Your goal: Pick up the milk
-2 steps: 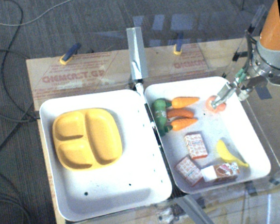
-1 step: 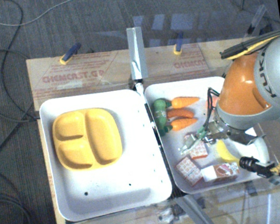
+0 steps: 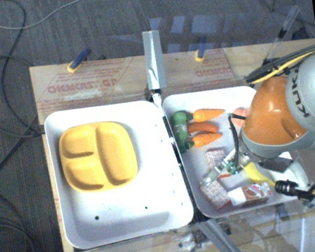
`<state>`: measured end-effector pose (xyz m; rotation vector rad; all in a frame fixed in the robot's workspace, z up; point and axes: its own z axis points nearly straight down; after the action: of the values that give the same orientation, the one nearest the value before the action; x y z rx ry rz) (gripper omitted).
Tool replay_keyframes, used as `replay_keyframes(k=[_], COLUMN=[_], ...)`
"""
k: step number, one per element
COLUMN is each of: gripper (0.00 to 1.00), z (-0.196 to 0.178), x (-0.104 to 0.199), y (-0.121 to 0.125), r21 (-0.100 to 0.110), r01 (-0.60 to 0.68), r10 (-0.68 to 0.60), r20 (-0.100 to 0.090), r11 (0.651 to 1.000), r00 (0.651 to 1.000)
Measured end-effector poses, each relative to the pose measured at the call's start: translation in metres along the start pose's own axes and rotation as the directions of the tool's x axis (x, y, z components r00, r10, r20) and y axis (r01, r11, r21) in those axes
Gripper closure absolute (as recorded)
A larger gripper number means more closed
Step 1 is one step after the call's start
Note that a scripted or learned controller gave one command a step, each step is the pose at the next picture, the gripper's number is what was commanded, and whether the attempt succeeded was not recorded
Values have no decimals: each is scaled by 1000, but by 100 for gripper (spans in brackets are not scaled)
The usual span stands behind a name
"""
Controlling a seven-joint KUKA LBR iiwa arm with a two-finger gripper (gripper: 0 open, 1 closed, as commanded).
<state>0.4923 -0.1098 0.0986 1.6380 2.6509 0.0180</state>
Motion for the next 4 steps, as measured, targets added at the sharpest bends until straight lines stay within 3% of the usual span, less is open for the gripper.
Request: replay_keyframes(k=[1,2,3,4], gripper=[0,0,0,0], z=[-49,9,-111,10], x=[-32,-4,-62,5], y=[41,3,51,-4], r21=[26,13,30,18], r01=[-71,-106,-362,-196], r10=[72,106,362,196], r20=[-14,-6,-2,-9], r11=[997,994,932,980], r00=[997,994,932,981])
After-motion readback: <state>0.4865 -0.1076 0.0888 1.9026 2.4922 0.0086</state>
